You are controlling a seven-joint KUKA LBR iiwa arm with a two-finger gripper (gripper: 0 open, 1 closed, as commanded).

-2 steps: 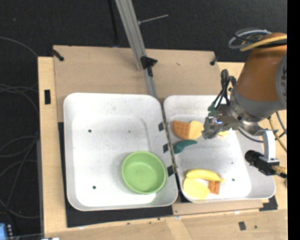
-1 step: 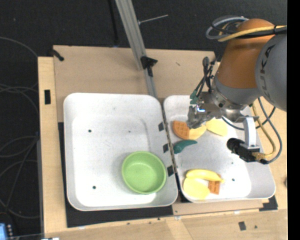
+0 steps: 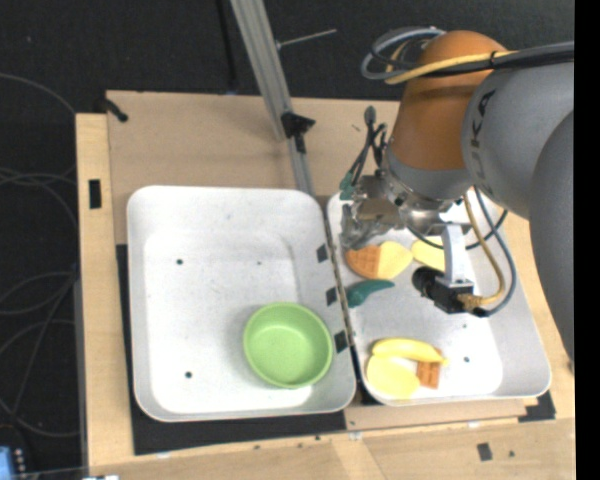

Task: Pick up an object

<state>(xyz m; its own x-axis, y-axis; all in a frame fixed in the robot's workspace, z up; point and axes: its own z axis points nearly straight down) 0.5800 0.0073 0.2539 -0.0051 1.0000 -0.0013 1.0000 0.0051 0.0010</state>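
Left bin: mostly bare white floor, with one green bowl near the front right corner, close to the shared wall. Much free room there toward the back and the left.

Right bin: crowded and partly covered by the arm. At the back, close to the shared wall, an orange-yellow piece; just in front of it a small teal piece; at the front rim a yellow piece with a small orange bit touching it. Between these, some bare floor in the middle and to the right.

End effector: low over the back left corner of the right bin, just above the orange-yellow piece. Cannot tell if open or closed; nothing seen clearly held.

Judged progress: early. Reach probably done, grasp and lift left to do. All objects lying on the bin floors.

Edges: very near the wall between the bins and the back rim, so little side room on the left; lifting straight up looks the safest way out.
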